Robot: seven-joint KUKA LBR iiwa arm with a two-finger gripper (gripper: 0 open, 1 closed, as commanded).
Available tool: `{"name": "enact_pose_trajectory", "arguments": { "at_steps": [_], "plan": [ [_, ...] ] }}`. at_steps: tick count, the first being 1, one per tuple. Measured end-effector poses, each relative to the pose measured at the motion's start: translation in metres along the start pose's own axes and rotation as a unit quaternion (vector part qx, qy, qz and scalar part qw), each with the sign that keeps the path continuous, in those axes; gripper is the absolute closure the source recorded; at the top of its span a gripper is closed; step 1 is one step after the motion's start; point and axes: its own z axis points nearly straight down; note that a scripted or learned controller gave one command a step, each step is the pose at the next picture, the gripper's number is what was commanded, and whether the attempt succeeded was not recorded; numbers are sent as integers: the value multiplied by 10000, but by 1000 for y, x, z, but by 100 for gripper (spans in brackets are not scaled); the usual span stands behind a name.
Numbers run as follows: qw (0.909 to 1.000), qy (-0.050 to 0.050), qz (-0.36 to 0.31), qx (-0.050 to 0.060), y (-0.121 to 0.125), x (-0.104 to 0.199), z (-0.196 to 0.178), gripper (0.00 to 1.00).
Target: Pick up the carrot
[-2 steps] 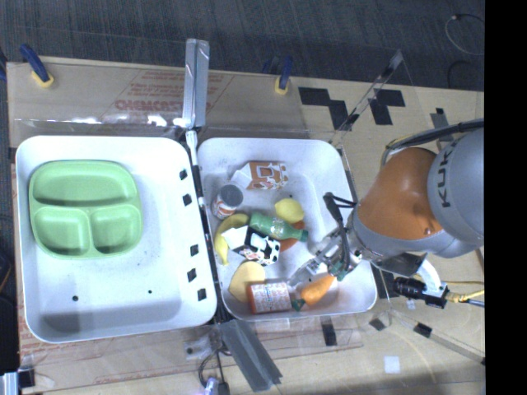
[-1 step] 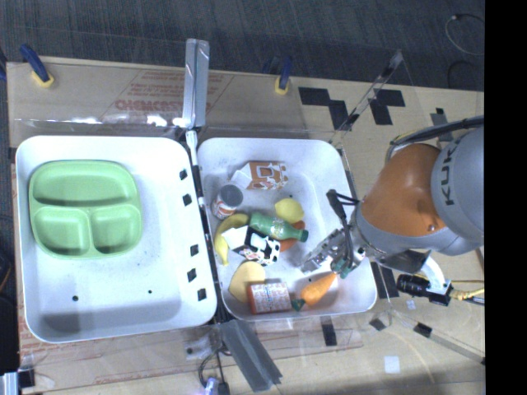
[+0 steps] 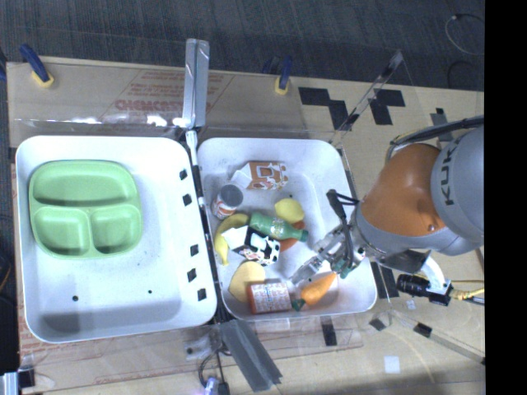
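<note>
The carrot (image 3: 321, 287) is orange with a small green top. It lies flat in the front right corner of the right bin (image 3: 325, 156), close to the bin's front wall. My gripper (image 3: 328, 263) hangs just above and behind the carrot, reaching in from the right below the orange band of the arm (image 3: 403, 200). The gripper's lower parts overlap the carrot's upper edge in this view. I cannot make out whether it touches the carrot.
Crowding the right bin are a red-labelled can (image 3: 268, 297) beside the carrot, a yellow round fruit (image 3: 244, 277), a black-and-white box (image 3: 262, 246), a green bottle (image 3: 277, 227), a banana (image 3: 226, 230) and a lemon (image 3: 288, 211). In the left bin sits a green divided tray (image 3: 82, 208).
</note>
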Motion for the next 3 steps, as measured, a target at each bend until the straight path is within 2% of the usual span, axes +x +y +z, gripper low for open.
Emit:
{"name": "enact_pose_trajectory", "arguments": {
  "at_steps": [1, 2, 3],
  "plan": [
    [9845, -54, -1752, -19, 24, 24, 7, 0],
    [9545, 11, -2981, 2, 44, 53, 12, 0],
    [9590, -16, -2834, -4, 71, -29, -12, 0]
  ]
}}
